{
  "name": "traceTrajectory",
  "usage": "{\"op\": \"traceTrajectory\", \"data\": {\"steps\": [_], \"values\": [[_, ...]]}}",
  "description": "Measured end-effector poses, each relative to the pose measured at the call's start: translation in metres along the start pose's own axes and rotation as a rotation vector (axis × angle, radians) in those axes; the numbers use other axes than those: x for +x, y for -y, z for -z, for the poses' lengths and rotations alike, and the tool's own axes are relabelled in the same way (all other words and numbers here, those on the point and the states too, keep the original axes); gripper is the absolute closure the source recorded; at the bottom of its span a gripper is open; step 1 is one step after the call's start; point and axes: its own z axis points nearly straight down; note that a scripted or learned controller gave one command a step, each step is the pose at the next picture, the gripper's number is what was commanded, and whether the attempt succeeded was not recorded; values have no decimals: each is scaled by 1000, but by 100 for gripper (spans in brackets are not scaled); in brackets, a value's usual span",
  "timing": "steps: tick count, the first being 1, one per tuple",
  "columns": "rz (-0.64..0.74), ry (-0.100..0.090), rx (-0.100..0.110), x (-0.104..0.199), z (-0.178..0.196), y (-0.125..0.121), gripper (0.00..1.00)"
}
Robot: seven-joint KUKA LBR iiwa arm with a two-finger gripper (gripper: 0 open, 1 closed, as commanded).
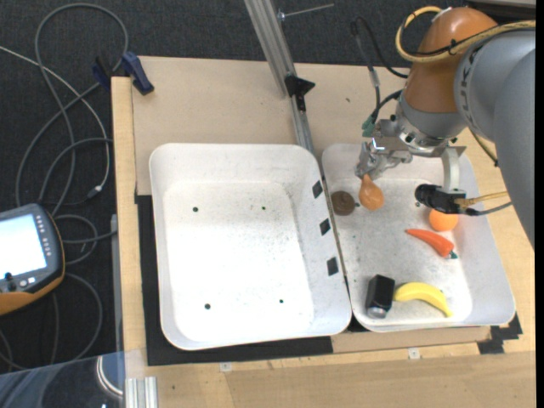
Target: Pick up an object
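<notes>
In the right bin (484,262) lie several objects. A tan-orange pear-shaped piece (371,194) sits near the bin's back left, its narrow top pointing up at my gripper (372,165). The gripper hangs directly over it, at or just above that top. A small brown round object (342,201) rests to the left of the pear shape, by the bin's wall. Farther right are an orange ball (443,219) and a carrot (432,241). A banana (422,297) and a black box (379,295) lie near the front edge.
The left bin (170,228) stands beside the right one. A slanted metal rail (276,49) runs down to the gap between the bins. The grey arm with its orange band (446,53) reaches in from the upper right. Cables and a pendant (25,257) lie off the bench at left.
</notes>
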Motion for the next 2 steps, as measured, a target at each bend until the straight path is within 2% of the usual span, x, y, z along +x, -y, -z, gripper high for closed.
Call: {"op": "traceTrajectory", "data": {"steps": [1,2], "values": [[2,1,-3,-1,63,-9,100],[3,0,-3,9,120,-7,100]]}}
